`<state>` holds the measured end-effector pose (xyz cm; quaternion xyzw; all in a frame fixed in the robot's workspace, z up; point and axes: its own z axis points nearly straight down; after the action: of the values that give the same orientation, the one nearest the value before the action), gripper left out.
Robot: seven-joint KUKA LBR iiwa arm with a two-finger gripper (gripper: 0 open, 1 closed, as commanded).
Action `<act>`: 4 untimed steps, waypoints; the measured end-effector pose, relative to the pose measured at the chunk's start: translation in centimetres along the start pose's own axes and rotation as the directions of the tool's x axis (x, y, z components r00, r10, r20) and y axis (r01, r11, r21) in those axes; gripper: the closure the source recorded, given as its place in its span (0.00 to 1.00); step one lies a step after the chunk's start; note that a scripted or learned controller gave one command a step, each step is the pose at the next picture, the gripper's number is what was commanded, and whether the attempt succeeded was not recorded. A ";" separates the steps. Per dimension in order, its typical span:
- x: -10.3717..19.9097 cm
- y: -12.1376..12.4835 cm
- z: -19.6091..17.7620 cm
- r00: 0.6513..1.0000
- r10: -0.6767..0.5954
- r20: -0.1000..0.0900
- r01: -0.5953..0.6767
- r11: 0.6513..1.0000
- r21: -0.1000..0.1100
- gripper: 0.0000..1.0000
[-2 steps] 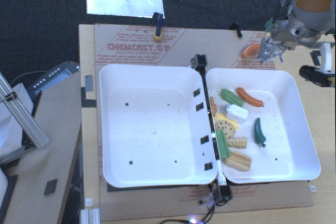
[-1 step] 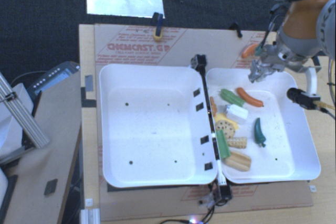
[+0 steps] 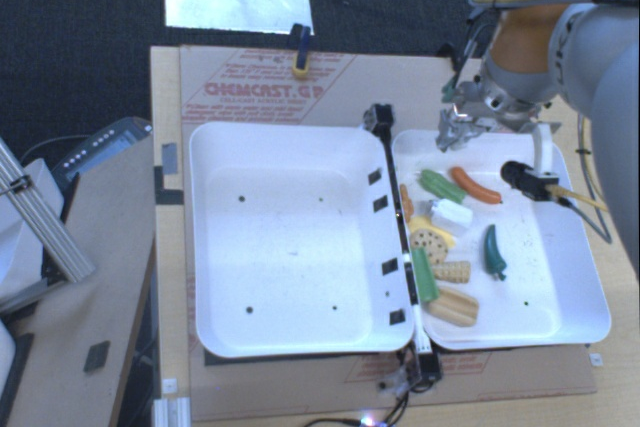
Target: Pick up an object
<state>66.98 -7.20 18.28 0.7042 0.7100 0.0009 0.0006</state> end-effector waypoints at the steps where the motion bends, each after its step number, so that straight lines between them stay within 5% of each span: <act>1: 4.0 -1.5 -23.7 1.000 0.000 0.001 0.000 1.000 -0.020 1.00; 2: 12.7 -4.3 -13.6 1.000 -0.003 -0.002 0.003 1.000 0.009 1.00; 3: 12.6 -0.2 -17.7 1.000 0.002 0.000 -0.002 1.000 -0.006 1.00; 4: 10.7 -10.2 0.8 1.000 0.009 0.001 -0.009 1.000 0.023 1.00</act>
<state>56.73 3.43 17.48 0.7075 0.7066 -0.0077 -0.0071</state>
